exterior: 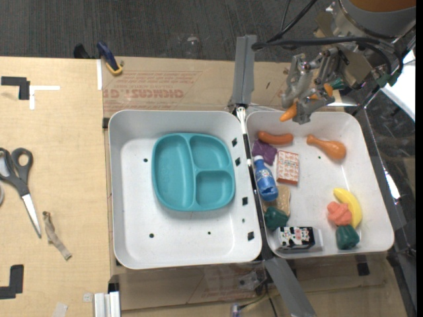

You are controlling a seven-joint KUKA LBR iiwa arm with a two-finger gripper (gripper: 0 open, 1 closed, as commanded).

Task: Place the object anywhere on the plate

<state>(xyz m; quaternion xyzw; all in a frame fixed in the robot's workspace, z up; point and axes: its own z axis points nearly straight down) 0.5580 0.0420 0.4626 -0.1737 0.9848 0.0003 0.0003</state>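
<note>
Camera view: orange carrot (289,114) held in pincer (301,113). Hot dog (275,137) just below; teal plate (193,172) lower left, beyond bin divider (242,144).

A teal three-compartment plastic plate (193,172) sits in the left shallow white bin (125,197). The right white bin (370,177) holds a yellow toy banana (350,205), a brown sausage (275,137), a blue-and-white bottle (265,179) and a red-patterned box (288,166). The tabletop (53,170) is pale wood.
</note>
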